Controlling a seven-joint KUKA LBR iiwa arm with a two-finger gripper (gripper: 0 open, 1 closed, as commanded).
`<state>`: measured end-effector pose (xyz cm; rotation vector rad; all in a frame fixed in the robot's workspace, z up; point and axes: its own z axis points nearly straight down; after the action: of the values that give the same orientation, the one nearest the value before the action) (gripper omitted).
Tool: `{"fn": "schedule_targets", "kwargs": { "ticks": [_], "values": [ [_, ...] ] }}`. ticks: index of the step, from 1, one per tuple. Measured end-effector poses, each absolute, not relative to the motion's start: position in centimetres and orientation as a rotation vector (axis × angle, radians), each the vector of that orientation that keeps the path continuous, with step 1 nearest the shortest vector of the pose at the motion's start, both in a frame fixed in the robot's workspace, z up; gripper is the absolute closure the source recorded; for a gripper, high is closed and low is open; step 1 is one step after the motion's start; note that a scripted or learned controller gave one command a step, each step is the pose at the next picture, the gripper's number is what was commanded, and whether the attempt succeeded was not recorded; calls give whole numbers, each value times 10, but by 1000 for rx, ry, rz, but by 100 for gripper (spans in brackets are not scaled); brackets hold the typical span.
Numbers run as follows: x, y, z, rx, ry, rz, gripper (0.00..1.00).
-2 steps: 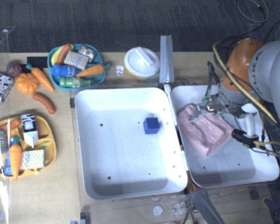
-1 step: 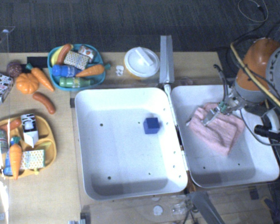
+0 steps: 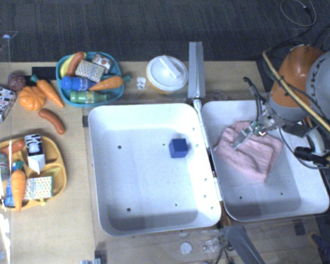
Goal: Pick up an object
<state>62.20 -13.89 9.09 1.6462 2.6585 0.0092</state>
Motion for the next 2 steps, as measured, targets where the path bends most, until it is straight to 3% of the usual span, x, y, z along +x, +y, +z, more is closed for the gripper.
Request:
{"fn": "schedule_targets", "kwargs": {
  "ticks": [1, 2],
  "values": [
    [609, -103, 91, 1375, 2807, 10, 0],
    [612, -101, 104, 1372, 2801, 16, 100]
  ]
}}
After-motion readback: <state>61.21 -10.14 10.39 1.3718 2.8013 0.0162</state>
